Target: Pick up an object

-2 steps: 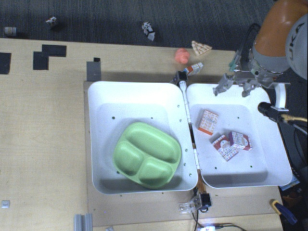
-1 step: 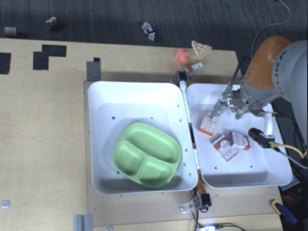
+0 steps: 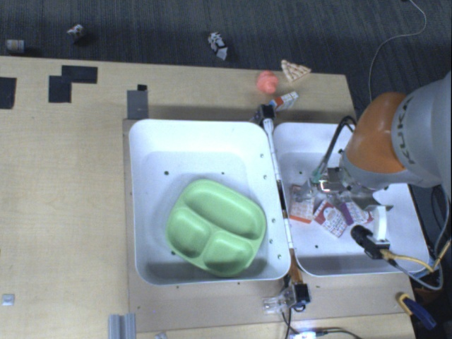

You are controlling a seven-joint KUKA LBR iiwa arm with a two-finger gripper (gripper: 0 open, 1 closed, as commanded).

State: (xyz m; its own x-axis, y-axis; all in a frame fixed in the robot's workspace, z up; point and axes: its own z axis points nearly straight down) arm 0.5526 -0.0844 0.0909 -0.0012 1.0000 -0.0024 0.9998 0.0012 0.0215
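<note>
A green divided tray (image 3: pixel 215 224) lies tilted in the left bin (image 3: pixel 152 189). In the right bin (image 3: pixel 304 147), several small red-and-white packets (image 3: pixel 305 207) lie in a loose heap near the middle. My gripper (image 3: pixel 330 188) is down low over that heap, with the grey arm and its orange band (image 3: pixel 374 143) coming in from the right. The wrist hides the gripper's tips and part of the heap, including another packet (image 3: pixel 335 219) just in front of it.
A pink ball (image 3: pixel 267 82), a tan wedge (image 3: pixel 294 70) and a small tube (image 3: pixel 284 102) sit on the bench behind the bins. The wall between the bins (image 3: pixel 277 189) runs just left of the heap. Black patches (image 3: pixel 70 80) mark the bench's far left.
</note>
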